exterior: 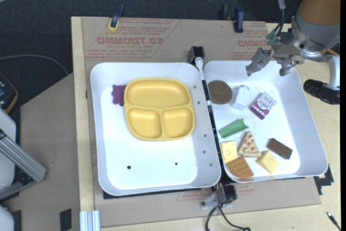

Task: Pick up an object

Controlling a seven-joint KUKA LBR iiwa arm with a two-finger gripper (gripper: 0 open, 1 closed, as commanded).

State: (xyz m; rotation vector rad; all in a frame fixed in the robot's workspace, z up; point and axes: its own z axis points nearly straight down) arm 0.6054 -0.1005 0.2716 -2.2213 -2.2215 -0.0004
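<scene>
**Desk:** Where's your gripper?

**Me:** I've got the gripper (272,65) in the upper right of the frame, above the top edge of the right bin (313,132). Two fingers spread apart, nothing between them.

**Desk:** And the pieces?

**Me:** All below it and to its left in the frame. Nearest is a purple packet (263,104), just below the gripper, with a small clear cup (241,98) touching distance to its left. A brown round cookie (220,92) sits left of that, near the bin's left wall. Lower down I see a green pepper (233,128), then a pizza slice (248,144), a chocolate bar (280,148) and a cheese cube (268,162) crowded along the bottom, well apart from the gripper.

**Desk:** Left bin?

**Me:** A yellow divided plate (159,107) in the left bin (151,170), with something purple (118,94) tucked at its left edge.
</scene>
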